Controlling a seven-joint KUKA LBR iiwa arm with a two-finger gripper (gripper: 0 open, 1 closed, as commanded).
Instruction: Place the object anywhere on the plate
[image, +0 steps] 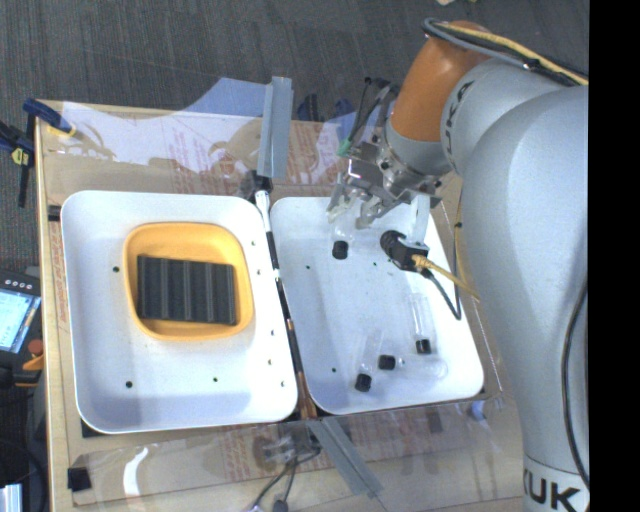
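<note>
The arm (520, 200) hangs over the right bin (310, 300); the yellow plate (185, 240) sits well left of the gripper (358, 205). Whether its fingers are apart, I cannot tell. Just below them lies a small dark object (340, 250) (likely the target): descend squarely.

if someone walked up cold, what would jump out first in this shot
The big grey arm with its orange band dominates the right side, reaching over the far end of the right bin. Next is the yellow plate in the middle of the left bin, with a dark ribbed block lying on it. Small black pieces and a clear tube sit scattered in the right bin.
</note>
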